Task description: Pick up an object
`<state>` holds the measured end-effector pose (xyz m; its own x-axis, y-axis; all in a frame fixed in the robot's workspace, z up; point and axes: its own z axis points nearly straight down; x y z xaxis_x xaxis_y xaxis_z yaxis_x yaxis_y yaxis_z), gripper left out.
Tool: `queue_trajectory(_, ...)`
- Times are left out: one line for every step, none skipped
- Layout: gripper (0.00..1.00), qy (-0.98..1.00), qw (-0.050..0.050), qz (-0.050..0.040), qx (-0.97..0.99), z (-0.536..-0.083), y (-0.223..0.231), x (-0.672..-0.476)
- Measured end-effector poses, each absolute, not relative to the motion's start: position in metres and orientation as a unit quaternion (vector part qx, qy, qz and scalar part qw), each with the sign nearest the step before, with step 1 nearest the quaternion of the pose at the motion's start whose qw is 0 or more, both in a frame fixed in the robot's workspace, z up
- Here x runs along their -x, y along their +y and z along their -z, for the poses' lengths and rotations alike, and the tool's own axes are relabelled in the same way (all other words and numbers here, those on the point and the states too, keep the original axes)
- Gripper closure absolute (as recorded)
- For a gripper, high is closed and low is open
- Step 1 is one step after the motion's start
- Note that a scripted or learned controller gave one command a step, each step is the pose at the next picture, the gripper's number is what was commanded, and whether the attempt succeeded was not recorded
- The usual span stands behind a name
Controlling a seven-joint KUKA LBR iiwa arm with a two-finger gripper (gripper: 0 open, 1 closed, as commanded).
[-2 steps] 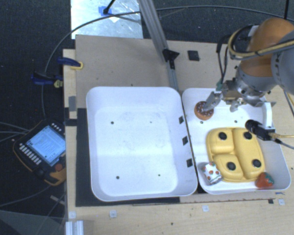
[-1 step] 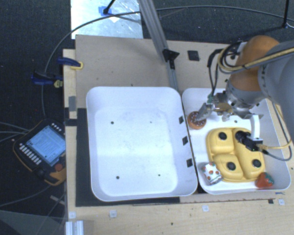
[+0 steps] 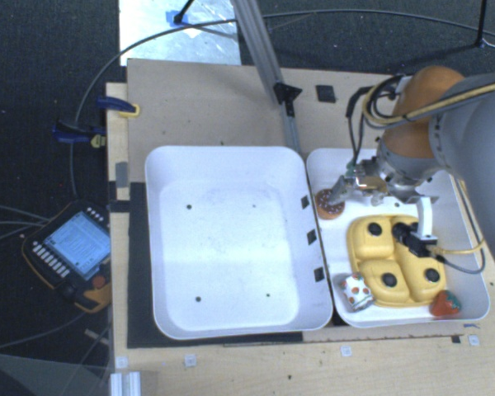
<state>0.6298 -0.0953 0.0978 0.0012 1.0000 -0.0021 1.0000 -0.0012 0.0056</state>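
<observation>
The right bin (image 3: 470, 221) holds several objects. A small brown doughnut (image 3: 330, 204) lies by its left wall. A yellow moulded piece with dark holes (image 3: 393, 260) fills the middle. A white cup with red dots (image 3: 355, 291) lies on its side at the front, and a red strawberry (image 3: 446, 304) sits in the front right corner. My gripper (image 3: 351, 185) is low over the back of this bin, just right of the doughnut and behind the yellow piece. Nothing shows as held in it.
The left bin (image 3: 161, 221) stands beside the right one. A grey pole (image 3: 260, 40) slants over the bench behind the bins. A teach pendant (image 3: 73, 250) and cables lie on the floor to the left. The arm's body (image 3: 466, 130) covers the right bin's back right part.
</observation>
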Motion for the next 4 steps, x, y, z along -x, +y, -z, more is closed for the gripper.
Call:
queue_trajectory(1.0, 0.707, 0.003, -0.0018, -0.707, -0.107, -0.095, -0.63)
queue_trajectory(1.0, 0.708, 0.002, -0.0018, -0.707, -0.17, -0.099, -0.633)
queue_trajectory(1.0, 0.709, 0.003, -0.0025, -0.705, -0.235, -0.098, -0.635)
queue_trajectory(1.0, 0.709, 0.001, -0.0011, -0.705, -0.236, -0.098, -0.636)
